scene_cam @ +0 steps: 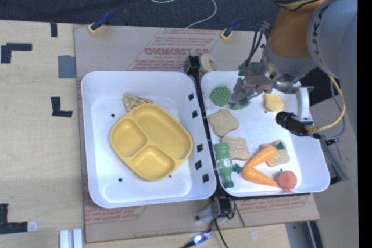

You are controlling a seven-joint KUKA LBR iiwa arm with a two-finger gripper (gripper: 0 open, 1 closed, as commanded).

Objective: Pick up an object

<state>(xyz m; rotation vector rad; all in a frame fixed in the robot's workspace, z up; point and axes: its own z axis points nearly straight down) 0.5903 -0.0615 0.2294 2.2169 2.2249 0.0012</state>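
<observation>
My gripper (239, 100) reaches down into the back of the right bin (308, 180), its fingers pointing at the floor just right of a green broccoli piece (220, 94). Nothing shows between the fingers. A yellow chunk (272, 103) lies to the gripper's right. In front of it lie a slice of bread (223, 122), a cracker (236, 147), a green bottle (223, 165), two orange carrots (259, 166) and a red strawberry (287, 180).
The left bin (93, 125) holds a yellow divided plate (151, 141) and a toast triangle (133, 102) behind it. A black divider clip (192, 64) sits at the bins' back junction. The grey arm and its black cable (293, 123) overhang the right bin's right side.
</observation>
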